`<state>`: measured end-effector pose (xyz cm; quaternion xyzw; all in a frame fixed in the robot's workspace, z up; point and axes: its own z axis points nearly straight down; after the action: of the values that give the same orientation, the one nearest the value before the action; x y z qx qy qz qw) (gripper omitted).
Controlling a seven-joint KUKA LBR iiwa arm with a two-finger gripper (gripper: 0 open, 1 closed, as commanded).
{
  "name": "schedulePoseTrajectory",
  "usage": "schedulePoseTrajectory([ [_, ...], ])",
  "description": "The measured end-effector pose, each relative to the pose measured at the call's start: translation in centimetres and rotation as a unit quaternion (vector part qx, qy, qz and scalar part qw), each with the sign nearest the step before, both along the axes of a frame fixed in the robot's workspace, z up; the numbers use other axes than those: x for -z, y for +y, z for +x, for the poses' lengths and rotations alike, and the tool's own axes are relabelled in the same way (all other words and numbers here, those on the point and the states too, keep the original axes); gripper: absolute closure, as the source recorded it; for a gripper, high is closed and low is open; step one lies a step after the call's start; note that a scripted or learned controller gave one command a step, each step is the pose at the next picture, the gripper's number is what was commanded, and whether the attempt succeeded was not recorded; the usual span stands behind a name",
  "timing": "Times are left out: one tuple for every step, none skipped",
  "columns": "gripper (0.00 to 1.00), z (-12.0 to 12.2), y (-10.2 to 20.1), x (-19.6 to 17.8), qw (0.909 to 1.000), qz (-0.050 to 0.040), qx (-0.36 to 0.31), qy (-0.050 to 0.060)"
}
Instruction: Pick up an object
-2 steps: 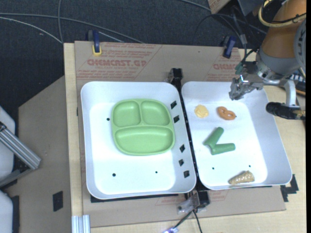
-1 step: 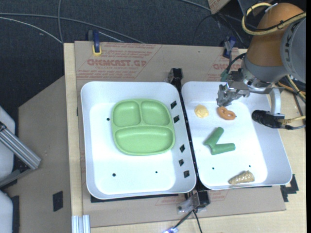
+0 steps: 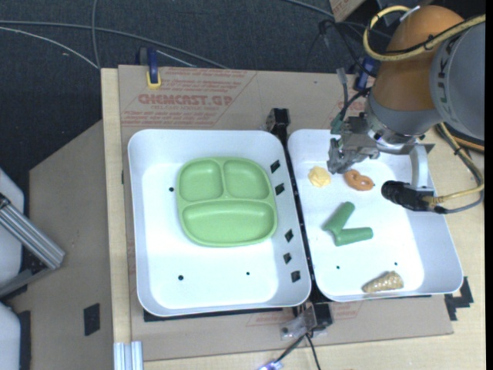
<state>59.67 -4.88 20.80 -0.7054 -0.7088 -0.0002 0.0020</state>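
Green divided plate (image 3: 226,200) in the left white bin (image 3: 146,230), cardboard-covered worktop (image 3: 185,95) with red lettering, blue clamp (image 3: 153,65) at its far edge, dark carpet (image 3: 54,68), loose cables (image 3: 100,14)

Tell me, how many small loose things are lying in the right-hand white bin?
4. A yellow piece and an orange piece lie near the gripper, a green V-shaped piece at mid-bin, and a tan piece at the near edge. The arm could hide more.

Grey gripper (image 3: 340,163) under orange wrist band. Just beside it: yellow bit (image 3: 319,177), orange pretzel-ish piece (image 3: 359,180). Below: dark green V-shaped piece (image 3: 346,226), tan speckled chunk (image 3: 383,283). Both bins white (image 3: 154,284); far left, light green divided plate (image 3: 227,201).
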Motion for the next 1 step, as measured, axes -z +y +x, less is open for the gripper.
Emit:
schedulePoseTrajectory([
  [1.00,-1.44,4.07,-0.19,1.0000,-0.0003,0.000,0.000],
])
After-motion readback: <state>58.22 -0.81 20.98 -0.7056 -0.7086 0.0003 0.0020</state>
